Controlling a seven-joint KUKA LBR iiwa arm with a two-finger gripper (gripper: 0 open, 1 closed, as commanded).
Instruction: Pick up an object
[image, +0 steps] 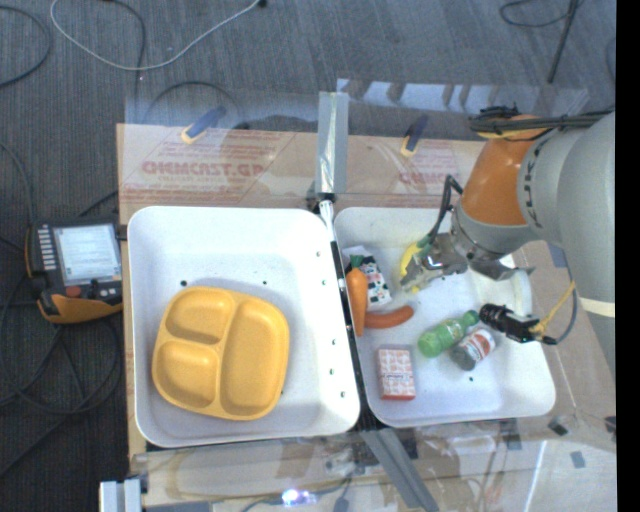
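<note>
My gripper (428, 262) is low over the upper middle of the right bin (520, 400), at the end of the grey arm with the orange band. A small yellow object (410, 262) shows right at its left side; whether it is held I cannot tell. Just left of it lie a small white printed box (376, 284) and an orange carrot (356, 298). A red sausage (389, 318) lies below the gripper. Further down are a green bottle (445, 335), a small can (474, 347) and a red packet (396, 372).
The left bin (230, 230) holds a yellow compartment plate (222, 350). A black cable connector (505, 322) hangs from the arm over the right bin's right side. A handheld controller (75, 262) lies left of the bench.
</note>
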